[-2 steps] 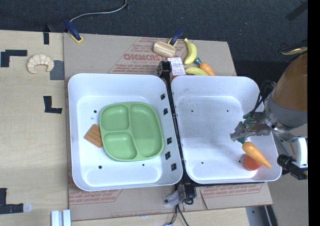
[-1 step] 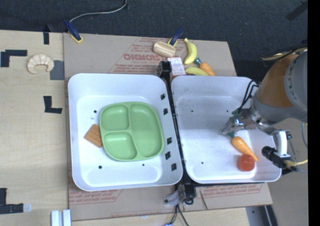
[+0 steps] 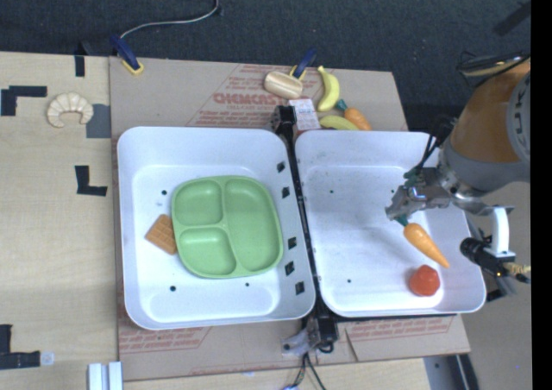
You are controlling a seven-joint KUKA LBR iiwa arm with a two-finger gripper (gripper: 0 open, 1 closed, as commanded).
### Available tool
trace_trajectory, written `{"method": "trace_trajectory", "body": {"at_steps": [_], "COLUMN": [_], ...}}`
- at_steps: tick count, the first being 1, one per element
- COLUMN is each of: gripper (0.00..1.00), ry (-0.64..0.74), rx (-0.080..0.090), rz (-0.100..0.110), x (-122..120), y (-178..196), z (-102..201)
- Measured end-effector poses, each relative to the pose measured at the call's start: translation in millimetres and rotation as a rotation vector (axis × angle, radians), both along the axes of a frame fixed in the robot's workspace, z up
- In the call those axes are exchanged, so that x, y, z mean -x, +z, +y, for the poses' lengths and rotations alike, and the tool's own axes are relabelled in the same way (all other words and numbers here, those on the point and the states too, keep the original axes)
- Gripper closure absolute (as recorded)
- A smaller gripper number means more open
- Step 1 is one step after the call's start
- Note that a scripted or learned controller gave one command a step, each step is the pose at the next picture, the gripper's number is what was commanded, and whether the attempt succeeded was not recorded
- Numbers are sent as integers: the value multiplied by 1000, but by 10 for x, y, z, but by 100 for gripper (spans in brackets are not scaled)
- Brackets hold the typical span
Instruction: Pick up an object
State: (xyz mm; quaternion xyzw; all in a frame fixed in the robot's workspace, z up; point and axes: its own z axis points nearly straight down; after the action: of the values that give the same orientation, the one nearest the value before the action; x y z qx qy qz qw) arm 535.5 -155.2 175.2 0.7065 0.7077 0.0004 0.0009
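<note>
Gripper hovered right over the carrot's top end in the right bin!

Two white bins sat side by side: the left bin (image 3: pixel 138 293) held one green divided plate (image 3: pixel 228 226), the right bin (image 3: pixel 345 293) lay mostly bare at its left. The gripper (image 3: pixel 405 207), grip state impossible to tell, hung just above-left of one carrot (image 3: pixel 425 243); one tomato (image 3: pixel 423 280) sat near the front wall.

Pincer (image 3: pixel 404 210) is down in the right bin (image 3: pixel 362 164), hovering right at the top end of the carrot (image 3: pixel 424 243). A red tomato (image 3: pixel 423 280) sits just below the carrot. Over in the left bin (image 3: pixel 147 155), a green divided plate (image 3: pixel 228 226) with an orange cracker (image 3: pixel 162 234) tucked at its left edge. Bananas (image 3: pixel 328 91) and a croissant (image 3: pixel 69 109) lie out on the bench (image 3: pixel 43 233).
</note>
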Motion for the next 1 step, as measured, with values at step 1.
{"method": "trace_trajectory", "body": {"at_steps": [1], "gripper": [100], "ry": [-2], "rx": [1], "rz": [1], "x": [6], "y": [-863], "z": [-542]}}
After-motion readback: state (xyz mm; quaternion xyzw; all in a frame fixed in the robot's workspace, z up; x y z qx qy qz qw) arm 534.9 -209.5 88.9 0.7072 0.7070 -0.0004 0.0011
